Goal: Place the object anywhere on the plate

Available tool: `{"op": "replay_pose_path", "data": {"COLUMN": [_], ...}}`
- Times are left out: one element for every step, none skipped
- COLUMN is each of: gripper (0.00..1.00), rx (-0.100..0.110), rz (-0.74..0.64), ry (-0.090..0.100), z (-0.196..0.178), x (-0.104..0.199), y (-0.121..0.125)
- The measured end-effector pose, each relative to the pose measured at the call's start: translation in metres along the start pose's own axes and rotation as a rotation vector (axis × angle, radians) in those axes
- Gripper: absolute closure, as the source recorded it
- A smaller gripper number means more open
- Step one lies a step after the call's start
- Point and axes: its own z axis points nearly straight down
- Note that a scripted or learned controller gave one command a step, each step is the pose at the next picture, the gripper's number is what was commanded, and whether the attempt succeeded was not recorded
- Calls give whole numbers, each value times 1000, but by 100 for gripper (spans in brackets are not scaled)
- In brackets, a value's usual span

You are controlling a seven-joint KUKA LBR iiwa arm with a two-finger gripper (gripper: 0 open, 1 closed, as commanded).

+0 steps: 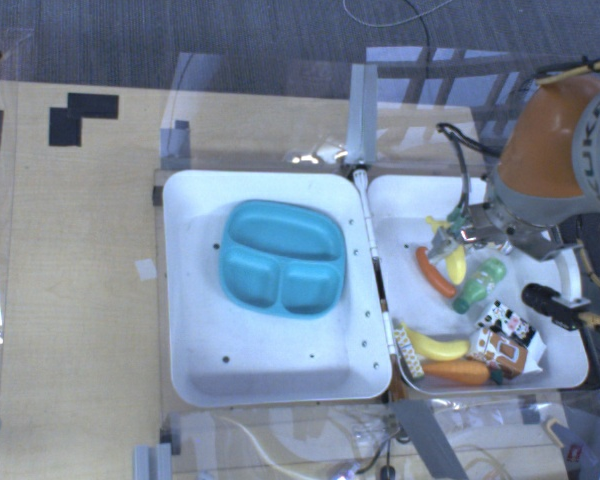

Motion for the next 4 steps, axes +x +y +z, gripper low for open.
{"op": "replay_pose_path", "data": {"gripper": [100,100,100,0], "rx": [1,-1,-2,-2], "rz": [-18,-217,-325,-326], "ry": [1,0,0,0], "z": [0,-54,-122,-122], "x": [97,147,126,126], "y": [36,121,86,87]}}
